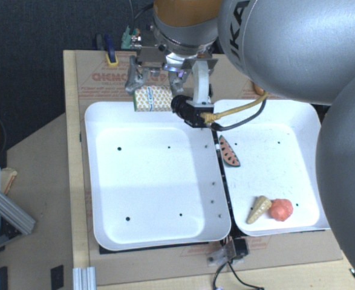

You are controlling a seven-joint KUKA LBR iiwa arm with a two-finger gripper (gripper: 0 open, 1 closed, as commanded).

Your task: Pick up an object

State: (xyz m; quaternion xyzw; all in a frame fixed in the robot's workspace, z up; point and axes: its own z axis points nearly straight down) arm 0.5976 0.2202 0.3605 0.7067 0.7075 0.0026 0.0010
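Observation:
My gripper (154, 90) hangs over the far edge of the left bin (98, 162). A small beige box with a green pattern (152, 99) sits between its two fingers, and the fingers are shut on its sides. The box is lifted just above the bin's far rim. In the right bin (304, 162) lie a dark slice with a red face (228, 153), a tan cone (259, 209) and a pink-red lump (280, 209).
The arm's grey body covers the upper right of the view. A black and tan cable (237, 110) loops from the wrist over the divider between the bins. The bins rest on a cardboard sheet (80, 77).

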